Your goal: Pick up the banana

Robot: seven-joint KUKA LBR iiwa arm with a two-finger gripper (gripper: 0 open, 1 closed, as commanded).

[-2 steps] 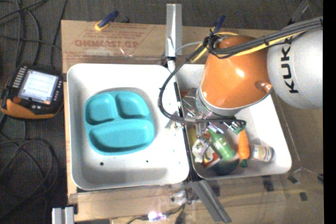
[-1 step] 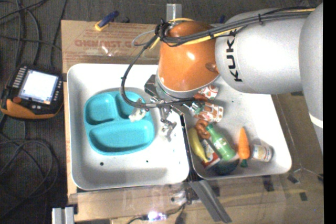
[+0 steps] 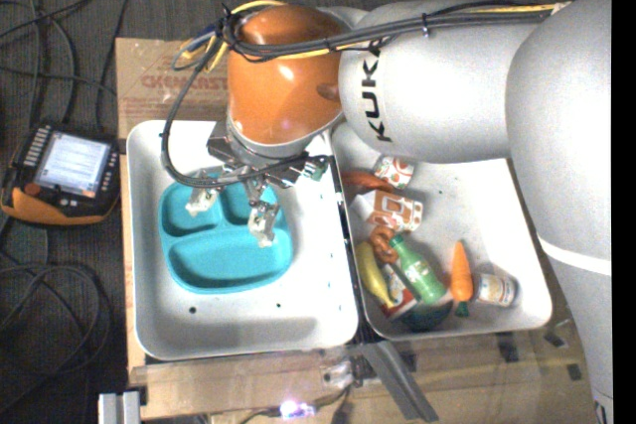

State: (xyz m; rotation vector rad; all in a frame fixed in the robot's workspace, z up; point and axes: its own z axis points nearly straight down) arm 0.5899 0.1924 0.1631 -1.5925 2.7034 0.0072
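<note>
The gripper [image 3: 234,210], fingers spread with nothing between them, is hovering over the blue tray [image 3: 227,258] in the left bin [image 3: 149,313]. The banana [image 3: 371,275] is lying in the right bin [image 3: 527,308], at roughly four o'clock from the gripper, apparently wedged among clutter. The approach step is pending: the next move is calling for a traverse toward four o'clock.

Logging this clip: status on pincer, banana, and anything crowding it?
Pincer open over blue tray, left bin, holding nothing. Banana in right bin, by left wall. Green bottle right beside it.
</note>
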